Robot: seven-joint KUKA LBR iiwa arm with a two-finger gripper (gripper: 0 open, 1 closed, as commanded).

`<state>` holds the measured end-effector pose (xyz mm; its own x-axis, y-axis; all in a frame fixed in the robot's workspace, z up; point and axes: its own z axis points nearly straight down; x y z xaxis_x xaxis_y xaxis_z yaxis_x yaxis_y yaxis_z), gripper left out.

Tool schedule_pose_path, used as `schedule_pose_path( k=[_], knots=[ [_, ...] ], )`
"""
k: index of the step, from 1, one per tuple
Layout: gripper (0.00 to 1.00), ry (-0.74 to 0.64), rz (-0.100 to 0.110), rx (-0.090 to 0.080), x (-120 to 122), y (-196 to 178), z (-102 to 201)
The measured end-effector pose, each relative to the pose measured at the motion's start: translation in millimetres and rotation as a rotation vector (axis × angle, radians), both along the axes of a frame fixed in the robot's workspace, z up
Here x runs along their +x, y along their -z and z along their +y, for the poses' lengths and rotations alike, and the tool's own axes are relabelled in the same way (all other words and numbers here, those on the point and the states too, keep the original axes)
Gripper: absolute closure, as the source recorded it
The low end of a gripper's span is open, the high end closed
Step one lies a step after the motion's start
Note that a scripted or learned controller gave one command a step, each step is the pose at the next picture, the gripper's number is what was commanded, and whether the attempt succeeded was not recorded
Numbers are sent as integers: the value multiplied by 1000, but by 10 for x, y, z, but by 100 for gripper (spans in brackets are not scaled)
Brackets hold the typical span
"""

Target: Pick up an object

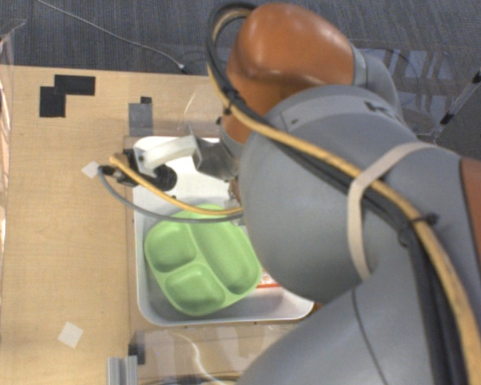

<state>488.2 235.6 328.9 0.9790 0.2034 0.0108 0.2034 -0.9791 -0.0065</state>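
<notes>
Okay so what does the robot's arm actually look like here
The arm is bulky, rounded and grey, with a glossy orange band near the wrist. A yellow cable and black cable run along it, held by a pale strap. A white fitting sits near its tip.

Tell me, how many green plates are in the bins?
1. A green divided plate lies in the near white bin, left of the arm. The arm covers much of both bins, so more could be hidden under it.

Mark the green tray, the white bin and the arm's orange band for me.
green tray (200,267), camera view, middle divider.
white bin (148,307), camera view, bottom-left rim.
orange band (284,50), camera view, top of curved shell.
</notes>
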Motion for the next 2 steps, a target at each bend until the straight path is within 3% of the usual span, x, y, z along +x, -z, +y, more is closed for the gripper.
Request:
schedule_pose_path(
  k=[1, 2],
  knots=[
    [100, -153, 13, -13, -23, 993, -17],
    [100, 21, 0, 3, 40, -740, -112]
  ],
)
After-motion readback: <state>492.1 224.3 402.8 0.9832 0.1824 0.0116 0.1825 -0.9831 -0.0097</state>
